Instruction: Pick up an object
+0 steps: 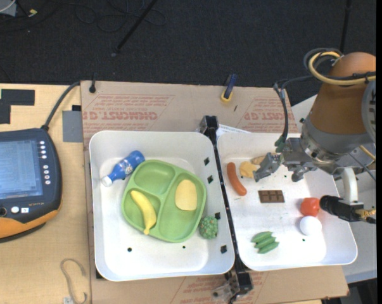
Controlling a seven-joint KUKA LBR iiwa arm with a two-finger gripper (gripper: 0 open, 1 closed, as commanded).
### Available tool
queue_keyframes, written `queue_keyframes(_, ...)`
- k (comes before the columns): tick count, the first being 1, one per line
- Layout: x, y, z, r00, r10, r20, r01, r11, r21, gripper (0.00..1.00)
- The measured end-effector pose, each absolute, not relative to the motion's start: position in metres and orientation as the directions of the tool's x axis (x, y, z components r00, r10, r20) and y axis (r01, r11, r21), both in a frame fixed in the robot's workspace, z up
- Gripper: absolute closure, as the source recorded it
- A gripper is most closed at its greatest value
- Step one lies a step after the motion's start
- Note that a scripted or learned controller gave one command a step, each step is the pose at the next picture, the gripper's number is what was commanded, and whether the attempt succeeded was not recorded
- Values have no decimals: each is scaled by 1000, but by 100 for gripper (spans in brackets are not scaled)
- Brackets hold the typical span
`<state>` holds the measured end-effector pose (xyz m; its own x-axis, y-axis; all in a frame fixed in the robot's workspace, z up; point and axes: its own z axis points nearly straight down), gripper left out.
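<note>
over the right bin, the gripper hangs open.

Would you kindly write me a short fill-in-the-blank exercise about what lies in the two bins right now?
1. The banana lies on the ____ plate.
2. The blue bottle lies in the ____ bin.
3. The white ball sits just below the ____ tomato.
4. The gripper is over the ____ bin.

Missing words: green; left; red; right

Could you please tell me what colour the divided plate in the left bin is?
The divided plate is light green, seen in the camera view.
</note>
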<state>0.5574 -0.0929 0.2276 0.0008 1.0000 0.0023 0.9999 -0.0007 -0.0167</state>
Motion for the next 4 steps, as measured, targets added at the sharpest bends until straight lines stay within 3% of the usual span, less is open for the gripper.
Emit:
queue_keyframes(1,560,-93,234,-1,1000,1,1000,1,-4,0)
queue_keyframes(4,559,-84,93,0,1000,1,1000,0,-8,0)
